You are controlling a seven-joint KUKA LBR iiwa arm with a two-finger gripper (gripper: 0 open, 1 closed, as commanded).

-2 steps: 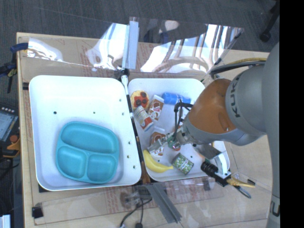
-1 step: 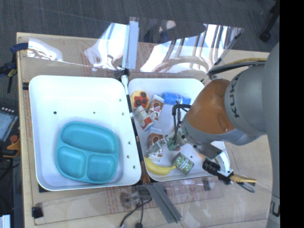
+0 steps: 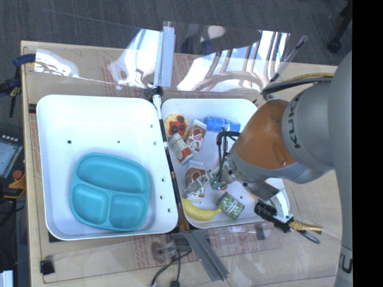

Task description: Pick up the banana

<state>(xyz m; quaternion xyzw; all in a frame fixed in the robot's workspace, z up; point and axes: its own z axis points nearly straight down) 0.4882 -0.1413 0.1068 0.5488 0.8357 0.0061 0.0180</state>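
Observation:
The yellow banana (image 3: 200, 211) lies at the front edge of the right bin (image 3: 251, 107), curved, with its left tip near the wall between the bins. My gripper (image 3: 214, 181) is low in that bin, just above and slightly right of the banana, among the packets. The grey arm with its orange band (image 3: 263, 143) comes in from the right and covers the bin's right half. Nothing yellow is lifted; the banana rests on the bin floor.
Around the gripper sit a green packet (image 3: 230, 205), a brown-and-white packet (image 3: 194, 177), a red-and-white carton (image 3: 179, 148), a pizza-slice toy (image 3: 176, 124) and a blue bottle (image 3: 219, 124). A blue divided plate (image 3: 111, 190) lies in the left bin (image 3: 60, 118).

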